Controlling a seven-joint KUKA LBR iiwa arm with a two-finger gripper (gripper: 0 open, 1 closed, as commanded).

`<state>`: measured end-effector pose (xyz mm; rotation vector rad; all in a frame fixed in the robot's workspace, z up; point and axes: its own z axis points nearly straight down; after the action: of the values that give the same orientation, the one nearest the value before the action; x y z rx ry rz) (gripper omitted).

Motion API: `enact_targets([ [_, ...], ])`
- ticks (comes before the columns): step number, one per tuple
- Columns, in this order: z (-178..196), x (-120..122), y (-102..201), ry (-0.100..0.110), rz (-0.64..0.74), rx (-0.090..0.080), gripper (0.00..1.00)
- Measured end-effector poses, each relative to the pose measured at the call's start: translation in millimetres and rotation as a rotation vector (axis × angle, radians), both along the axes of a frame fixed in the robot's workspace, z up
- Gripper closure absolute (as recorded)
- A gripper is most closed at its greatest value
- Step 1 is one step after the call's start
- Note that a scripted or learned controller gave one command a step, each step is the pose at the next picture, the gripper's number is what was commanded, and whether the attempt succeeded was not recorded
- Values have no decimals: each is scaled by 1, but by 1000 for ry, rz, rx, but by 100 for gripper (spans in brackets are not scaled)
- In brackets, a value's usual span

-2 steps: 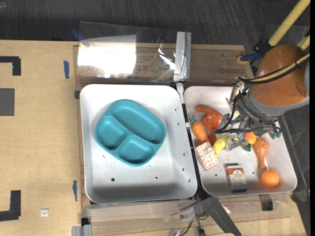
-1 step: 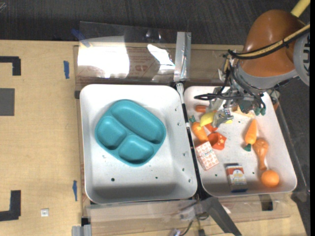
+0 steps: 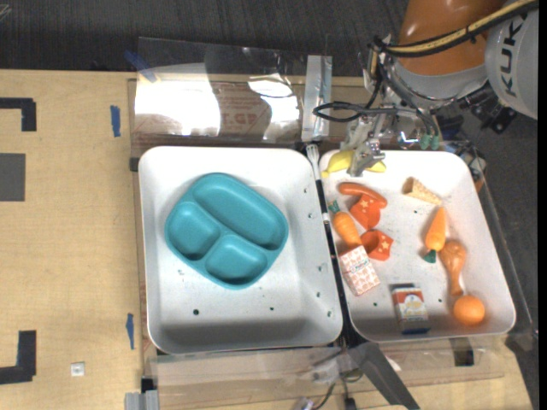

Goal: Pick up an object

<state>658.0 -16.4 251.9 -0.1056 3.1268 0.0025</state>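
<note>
- gripper [image 3: 369, 154] sits low over the far left corner of the right bin [image 3: 491, 229], fingers closed on a yellow banana [image 3: 344, 162] there.
- right bin also holds a red pepper [image 3: 366, 205], carrot [image 3: 436, 227], orange ball [image 3: 468, 310], cracker wedge [image 3: 421, 191] and two small cartons [image 3: 410, 304].
- left bin [image 3: 162, 314] holds a teal divided tray [image 3: 226, 229], lying at a slant.

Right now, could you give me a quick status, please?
Gripper low over right bin's far-left corner. Yellow item directly beneath, grasp unconfirmed. Red and orange toys crowd nearby.
</note>
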Motion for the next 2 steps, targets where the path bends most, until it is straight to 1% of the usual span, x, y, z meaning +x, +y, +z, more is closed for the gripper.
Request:
enact_targets([
  [1, -2, -1, -1, 3, -2, 0, 0],
  [2, -68, -56, -26, 11, 104, -2, 0],
])
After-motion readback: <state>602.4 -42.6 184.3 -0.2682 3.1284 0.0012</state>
